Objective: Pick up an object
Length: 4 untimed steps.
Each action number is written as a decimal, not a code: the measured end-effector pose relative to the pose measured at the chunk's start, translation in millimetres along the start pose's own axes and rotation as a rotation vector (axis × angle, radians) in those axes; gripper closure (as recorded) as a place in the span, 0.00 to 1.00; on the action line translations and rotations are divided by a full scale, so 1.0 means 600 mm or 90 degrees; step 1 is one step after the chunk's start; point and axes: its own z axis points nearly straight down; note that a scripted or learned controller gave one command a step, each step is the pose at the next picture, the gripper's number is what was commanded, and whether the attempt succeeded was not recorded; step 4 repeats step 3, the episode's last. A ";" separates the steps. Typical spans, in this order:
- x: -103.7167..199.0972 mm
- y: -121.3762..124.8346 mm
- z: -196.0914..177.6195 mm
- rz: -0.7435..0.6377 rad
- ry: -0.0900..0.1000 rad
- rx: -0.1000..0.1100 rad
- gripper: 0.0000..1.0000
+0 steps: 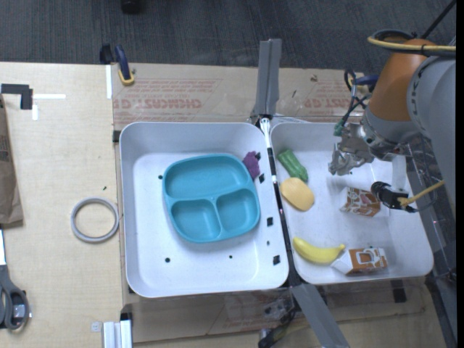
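My gripper (341, 167) hangs over the right bin (406, 267), near its upper middle, with the orange band of the arm above it. Nothing shows between its fingers. In that bin lie a green vegetable (292, 163) and a yellow lemon-like piece (298, 193) on the left side, a banana (317, 251) near the front, a small orange-and-white carton (367, 260) at the front right, and a brown-and-white packet (361, 202) just below and right of the gripper.
The left bin (138, 216) holds a blue divided plate (211, 196) with a small purple piece (251, 163) at its upper right. A grey ring (95, 219) lies on the bench to the left. A metal divider (269, 78) stands between the bins at the back.
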 end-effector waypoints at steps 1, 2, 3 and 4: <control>0.018 0.052 0.035 -0.042 0.000 -0.015 1.00; 0.017 0.052 0.024 -0.044 -0.001 -0.013 1.00; 0.016 0.052 0.014 -0.046 -0.002 -0.011 1.00; 0.016 0.052 0.014 -0.046 -0.002 -0.011 1.00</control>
